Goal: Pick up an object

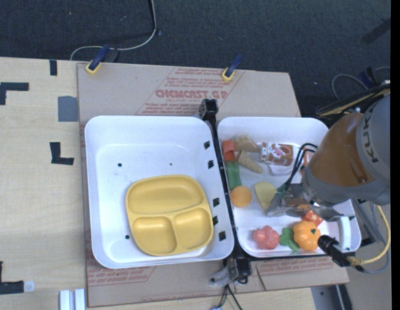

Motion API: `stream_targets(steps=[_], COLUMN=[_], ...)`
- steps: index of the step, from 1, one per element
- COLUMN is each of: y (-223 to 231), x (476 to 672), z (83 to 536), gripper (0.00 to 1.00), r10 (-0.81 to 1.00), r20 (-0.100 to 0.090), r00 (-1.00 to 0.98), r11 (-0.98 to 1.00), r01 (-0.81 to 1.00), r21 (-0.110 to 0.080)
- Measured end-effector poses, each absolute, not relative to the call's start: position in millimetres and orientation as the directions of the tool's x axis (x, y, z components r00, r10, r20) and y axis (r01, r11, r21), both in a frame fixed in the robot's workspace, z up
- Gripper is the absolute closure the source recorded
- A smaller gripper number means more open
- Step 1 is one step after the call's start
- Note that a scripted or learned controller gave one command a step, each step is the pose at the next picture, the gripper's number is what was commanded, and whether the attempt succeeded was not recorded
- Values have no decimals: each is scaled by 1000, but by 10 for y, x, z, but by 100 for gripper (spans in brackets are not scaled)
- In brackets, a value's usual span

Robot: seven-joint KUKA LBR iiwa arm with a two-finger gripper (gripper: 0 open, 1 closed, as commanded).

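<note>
My gripper (282,203) reaches down into the right bin (287,124) from the right, its dark tips low beside a pale yellow wedge (264,191). An orange ball (240,196) lies to the left of the wedge. A red strawberry-like piece (266,237) and an orange pepper with green leaves (306,234) rest near the bin's front. A green piece (233,172), a red piece (228,148), a tan piece (249,162) and a clear packet (277,154) lie toward the back. The arm's wrist hides part of the bin's right side.
The left bin (110,144) holds a yellow divided tray (168,213). Both bins stand on a cardboard sheet (180,92) clipped to the bench. Black clips (210,112) mark the wall between the bins. Cables run behind and to the right of the bench.
</note>
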State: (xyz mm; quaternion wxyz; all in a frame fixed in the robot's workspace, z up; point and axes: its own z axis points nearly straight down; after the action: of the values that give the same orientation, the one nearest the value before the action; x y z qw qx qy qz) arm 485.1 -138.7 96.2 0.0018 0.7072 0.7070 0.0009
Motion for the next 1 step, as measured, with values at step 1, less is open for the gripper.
stream_targets(steps=[1], y=[-1386], x=[4848], z=[956], gripper=[0], r10=[1000], r20=[-1], r00=[0], r11=[0], r01=[1000], r21=[3])
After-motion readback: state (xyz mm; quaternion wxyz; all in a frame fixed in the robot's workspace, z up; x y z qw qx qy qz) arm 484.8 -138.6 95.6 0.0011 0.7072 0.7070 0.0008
